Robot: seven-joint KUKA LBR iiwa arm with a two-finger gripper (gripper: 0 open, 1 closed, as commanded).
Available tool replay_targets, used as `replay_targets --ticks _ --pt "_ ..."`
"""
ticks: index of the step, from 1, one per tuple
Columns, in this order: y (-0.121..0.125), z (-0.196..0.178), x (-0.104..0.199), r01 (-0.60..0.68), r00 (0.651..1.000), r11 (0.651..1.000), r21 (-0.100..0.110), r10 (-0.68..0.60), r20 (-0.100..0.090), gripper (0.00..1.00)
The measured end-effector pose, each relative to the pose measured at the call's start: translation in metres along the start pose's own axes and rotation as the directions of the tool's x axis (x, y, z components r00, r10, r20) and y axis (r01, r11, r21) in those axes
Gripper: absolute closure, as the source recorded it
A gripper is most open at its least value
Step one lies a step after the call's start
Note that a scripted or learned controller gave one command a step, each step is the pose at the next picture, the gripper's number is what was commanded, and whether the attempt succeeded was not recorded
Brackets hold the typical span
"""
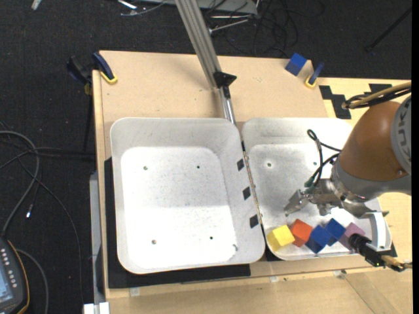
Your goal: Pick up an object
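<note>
From the fixed overhead camera, the arm (380, 146) reaches in from the right over the right bin (281, 136), its orange band above the wrist covering that bin's right side. The jaws (302, 200) hang low over the bin floor, just above and left of the blocks; whether they stand wide or narrow I cannot tell, and nothing shows between them. The blocks huddle against the bin's near rim: a yellow block (281, 236) at the left, an orange block (302, 231) touching it, a blue block (325, 234) next, and a pale purple block (354, 231) at the right, partly under the wrist. The far half of the right bin lies open. The left bin (177, 191) sits edge to edge with it, speckled white. Both rest on a tan desk (163, 84), where a small blue cube (296, 63) sits near the far edge. Beyond the desk, dark carpet (46, 77) carries cables.
</note>
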State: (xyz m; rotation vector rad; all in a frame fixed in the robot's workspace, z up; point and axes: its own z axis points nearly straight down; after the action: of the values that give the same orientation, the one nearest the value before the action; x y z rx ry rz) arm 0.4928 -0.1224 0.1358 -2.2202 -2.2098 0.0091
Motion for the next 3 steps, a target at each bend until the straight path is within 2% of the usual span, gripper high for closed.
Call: replay_targets --ticks 1,2,3 --pt "0.044 0.041 0.015 0.009 1.0 1.0 -0.014 -0.009 0.004 0.0" --pt "0.139 0.038 0.012 0.01 1.0 1.0 -0.018 -0.01 0.004 0.0" --pt "0.119 -0.042 0.004 0.003 1.0 1.0 -0.02 -0.003 0.005 0.0"
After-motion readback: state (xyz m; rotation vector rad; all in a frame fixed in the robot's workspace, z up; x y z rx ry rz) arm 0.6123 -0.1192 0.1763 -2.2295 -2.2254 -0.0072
